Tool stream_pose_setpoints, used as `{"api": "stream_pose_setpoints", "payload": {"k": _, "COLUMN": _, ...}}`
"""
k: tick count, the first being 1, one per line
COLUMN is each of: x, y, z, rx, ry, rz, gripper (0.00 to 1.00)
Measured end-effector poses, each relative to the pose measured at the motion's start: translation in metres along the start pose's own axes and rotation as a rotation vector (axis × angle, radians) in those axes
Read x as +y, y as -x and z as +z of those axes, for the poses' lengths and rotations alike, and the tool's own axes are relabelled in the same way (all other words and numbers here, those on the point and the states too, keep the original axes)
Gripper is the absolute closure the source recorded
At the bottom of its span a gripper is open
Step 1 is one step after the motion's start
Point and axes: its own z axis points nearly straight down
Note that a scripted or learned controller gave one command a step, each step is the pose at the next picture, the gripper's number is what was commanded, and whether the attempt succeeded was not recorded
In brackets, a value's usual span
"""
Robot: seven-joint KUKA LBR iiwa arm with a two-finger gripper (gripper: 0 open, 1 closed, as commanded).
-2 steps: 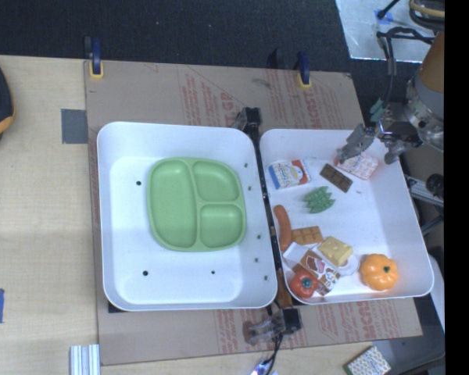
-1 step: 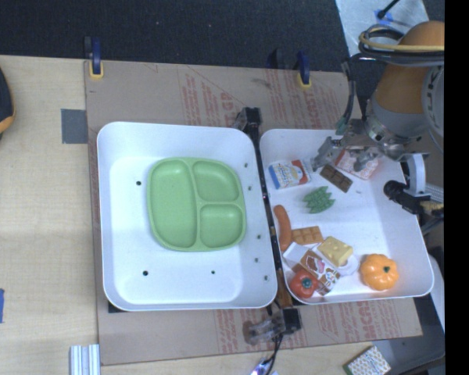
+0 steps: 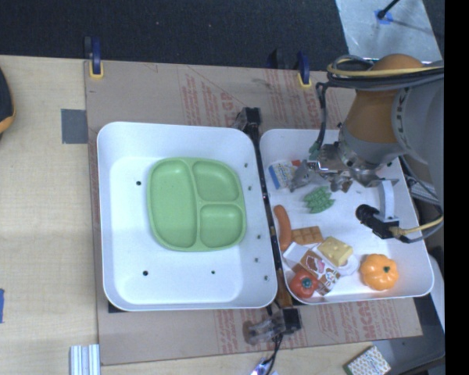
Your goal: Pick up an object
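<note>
Where claw (image 3: 322,176) hovers, green toy (image 3: 319,201) just below.

Two bins sit side by side on the surface (image 3: 39,209). The left bin (image 3: 117,209) holds a divided plate (image 3: 195,203). In the right bin (image 3: 418,280), a sausage (image 3: 282,225) lies along the left wall, a small pumpkin (image 3: 378,272) near the right front corner, and a leafy vegetable (image 3: 319,200) between them, further back.

Even overhead light, soft shadows, mild glare on the white bins (image 3: 109,209), slightly soft focus.
</note>
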Motion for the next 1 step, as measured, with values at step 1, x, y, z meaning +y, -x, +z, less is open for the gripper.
{"api": "stream_pose_setpoints", "payload": {"k": 1, "x": -0.0268, "y": 0.0062, "z": 0.0077, "rx": -0.002, "ry": 0.002, "rz": 0.004, "gripper": 0.0}}
